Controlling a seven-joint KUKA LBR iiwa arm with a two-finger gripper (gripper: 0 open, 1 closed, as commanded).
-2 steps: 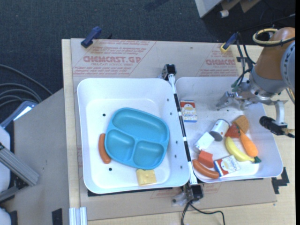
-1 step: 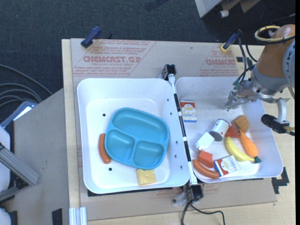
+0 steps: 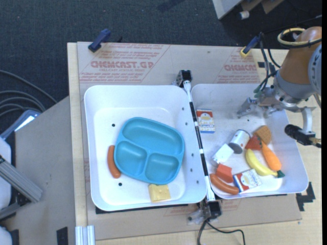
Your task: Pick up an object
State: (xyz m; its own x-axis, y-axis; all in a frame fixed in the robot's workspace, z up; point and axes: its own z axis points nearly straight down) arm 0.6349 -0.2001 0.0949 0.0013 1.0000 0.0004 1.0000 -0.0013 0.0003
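Hovering over the right bin's (image 3: 301, 180) upper part, the claw (image 3: 249, 107) holds nothing; whether it is released or clenched I cannot tell. Below it the can (image 3: 238, 140), banana (image 3: 259, 164) and carrot (image 3: 271, 157) crowd together, so a descent may nudge neighbours and slip.

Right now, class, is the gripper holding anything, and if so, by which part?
Nothing is held. The gripper hovers over bare floor in the upper part of the right bin, fingers spread, away from the toys heaped lower down.
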